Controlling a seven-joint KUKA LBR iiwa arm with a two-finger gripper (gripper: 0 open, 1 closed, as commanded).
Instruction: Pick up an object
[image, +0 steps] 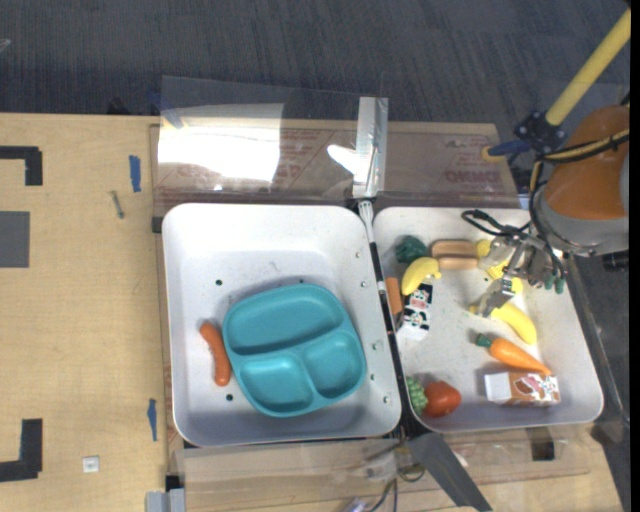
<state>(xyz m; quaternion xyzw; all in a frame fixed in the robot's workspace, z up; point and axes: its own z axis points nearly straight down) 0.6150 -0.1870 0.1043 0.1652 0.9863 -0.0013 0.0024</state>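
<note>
My two bins (190, 240) look like smooth white plastic with a slight sheen; the teal tray (290, 345) is matt plastic — the bench (75, 300) beside them pale, dull wood.

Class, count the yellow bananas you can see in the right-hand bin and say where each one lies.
2. One banana lies near the bin's left wall, beside the green piece. The other banana lies under the gripper, just above the carrot. The arm may hide more.

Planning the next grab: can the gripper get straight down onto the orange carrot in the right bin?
Probably yes. The orange carrot lies flat and uncovered just below the gripper, though a yellow banana touches its upper side and may crowd the fingers.
</note>
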